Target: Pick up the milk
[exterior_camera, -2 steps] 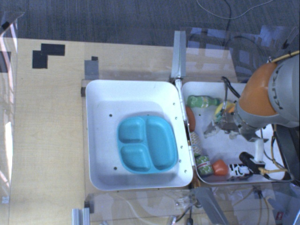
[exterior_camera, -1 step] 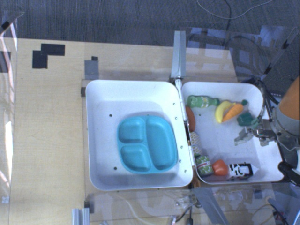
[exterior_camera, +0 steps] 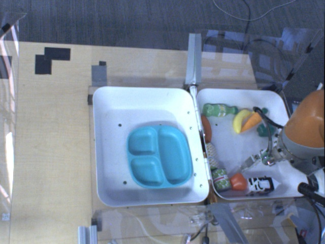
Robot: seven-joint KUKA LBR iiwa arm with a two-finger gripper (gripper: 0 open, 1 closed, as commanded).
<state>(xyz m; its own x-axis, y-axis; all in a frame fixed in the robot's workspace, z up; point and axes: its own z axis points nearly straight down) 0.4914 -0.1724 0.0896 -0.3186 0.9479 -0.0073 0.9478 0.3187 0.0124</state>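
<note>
**Milk at the bin's near edge, arm beside it**

Pale wood tabletop (exterior_camera: 51, 136) carries two white bins. Left bin (exterior_camera: 109, 111) holds a blue divided tray (exterior_camera: 160, 155). Right bin (exterior_camera: 277, 103) holds the milk (exterior_camera: 262, 184), a small black-and-white carton lying at its 6 o'clock edge, just beside a tomato (exterior_camera: 238, 182). Jaws (exterior_camera: 258, 160) sit near the milk, at its 12 o'clock, apart from it; how wide they stand, I cannot tell.

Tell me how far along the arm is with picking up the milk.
Early stage. Done: the arm has reached over the right bin. In hand: nothing visible; the gripper hangs above the bin floor. Left: the milk, a black and white carton, lies flat by the near wall beside a tomato, ungrasped and unlifted.
</note>
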